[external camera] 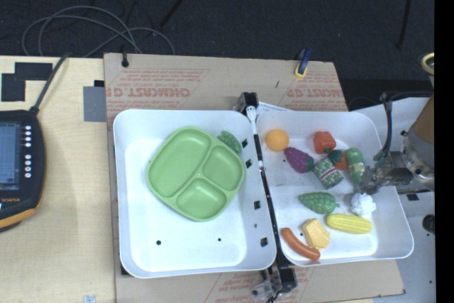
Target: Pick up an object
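Grey gripper (369,184) low over right bin (386,241), beside white lump (364,205); jaw state unclear

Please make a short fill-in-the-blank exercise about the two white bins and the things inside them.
1. The green plate lies in the ____ bin.
2. The orange ball lies in the ____ bin.
3. The plate has ____ compartments.
4. The sausage lies near the ____ edge of its bin.

Missing words: left; right; three; front
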`<state>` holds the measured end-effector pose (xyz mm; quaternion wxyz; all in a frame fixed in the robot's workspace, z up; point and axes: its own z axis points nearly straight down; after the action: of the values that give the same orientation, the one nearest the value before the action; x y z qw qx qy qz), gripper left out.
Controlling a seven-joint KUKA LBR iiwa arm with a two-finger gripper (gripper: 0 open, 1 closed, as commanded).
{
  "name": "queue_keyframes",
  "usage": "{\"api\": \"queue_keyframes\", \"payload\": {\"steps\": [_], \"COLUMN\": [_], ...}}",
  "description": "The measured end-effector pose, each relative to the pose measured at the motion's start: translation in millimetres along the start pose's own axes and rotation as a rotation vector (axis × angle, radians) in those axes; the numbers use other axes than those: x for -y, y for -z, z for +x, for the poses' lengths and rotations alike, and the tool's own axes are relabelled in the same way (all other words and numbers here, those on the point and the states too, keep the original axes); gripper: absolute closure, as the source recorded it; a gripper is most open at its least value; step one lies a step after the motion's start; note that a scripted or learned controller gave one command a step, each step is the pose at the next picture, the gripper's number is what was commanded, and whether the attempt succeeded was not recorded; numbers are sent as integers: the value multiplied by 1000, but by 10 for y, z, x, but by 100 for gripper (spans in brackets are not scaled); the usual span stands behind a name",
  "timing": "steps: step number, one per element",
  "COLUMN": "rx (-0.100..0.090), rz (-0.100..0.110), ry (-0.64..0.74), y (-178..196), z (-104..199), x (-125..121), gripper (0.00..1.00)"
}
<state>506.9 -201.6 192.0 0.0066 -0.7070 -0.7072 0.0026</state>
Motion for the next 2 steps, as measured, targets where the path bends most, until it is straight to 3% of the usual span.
{"api": "queue_keyframes", "payload": {"steps": [1, 2], "rx": [4, 2], "rz": [-20, 7], "ry": [11, -1], "y": [1409, 88], "z": [1028, 922], "x": [196, 220], "gripper": [100, 100]}}
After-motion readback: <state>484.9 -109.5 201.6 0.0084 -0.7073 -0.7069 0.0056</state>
